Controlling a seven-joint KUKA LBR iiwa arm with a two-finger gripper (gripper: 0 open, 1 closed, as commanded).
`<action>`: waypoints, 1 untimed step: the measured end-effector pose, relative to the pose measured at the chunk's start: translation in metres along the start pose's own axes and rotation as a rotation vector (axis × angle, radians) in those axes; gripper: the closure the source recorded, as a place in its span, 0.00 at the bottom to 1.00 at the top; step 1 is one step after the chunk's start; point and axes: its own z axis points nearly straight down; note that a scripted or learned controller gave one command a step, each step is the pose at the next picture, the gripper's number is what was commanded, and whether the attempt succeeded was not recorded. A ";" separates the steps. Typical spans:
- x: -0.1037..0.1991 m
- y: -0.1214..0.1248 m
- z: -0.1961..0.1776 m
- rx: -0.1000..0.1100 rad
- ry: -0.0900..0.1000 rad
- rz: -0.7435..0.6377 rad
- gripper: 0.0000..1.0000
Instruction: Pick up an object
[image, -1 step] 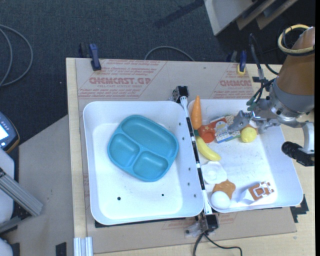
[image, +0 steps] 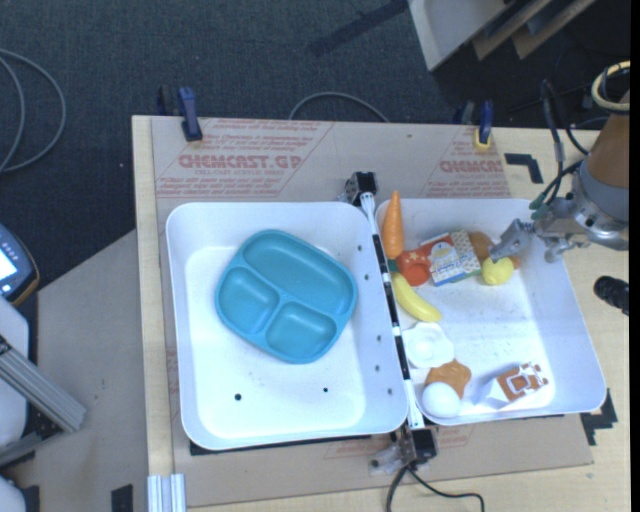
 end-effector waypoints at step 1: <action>0.027 0.029 0.088 0.000 0.007 -0.007 0.00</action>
